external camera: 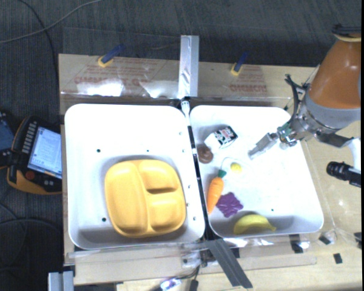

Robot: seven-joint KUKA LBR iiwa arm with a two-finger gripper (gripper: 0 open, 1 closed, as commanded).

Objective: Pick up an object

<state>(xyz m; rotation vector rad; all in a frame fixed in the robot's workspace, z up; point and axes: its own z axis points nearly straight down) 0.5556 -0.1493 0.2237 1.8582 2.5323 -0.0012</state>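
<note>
Metal of the tool (262,145) showed over the upper right part of the right bin (303,180), reaching in from the grey and orange arm (337,83) at the right edge; whether it was released or clenched could not be told from this slanted look down, and nothing was seen caught in it. Bare white floor lay directly beneath its tip. Nearest to it, to the left and a little higher, lay a small black-and-white object (222,136), and just below and left of the tip sat a small yellow and white piece (233,165). A round brown item (204,155) rested against the divider between the bins. Further down, an orange carrot (215,190) with a green top lay tilted near that divider, a purple toy (229,204) just beside it on the right, and a yellow banana-like shape (253,224) close to the bin's lower wall. None of these touched the tool, and nothing stood between it and the two nearest pieces. The left bin (91,132) held a yellow divided plate (145,196), well apart from the tool. Around the bins, the desk (327,247) carried two yellow and blue clamps (111,56) along its far edge, and a handheld control pendant (37,156) lay on the dark carpet to the left.
</note>
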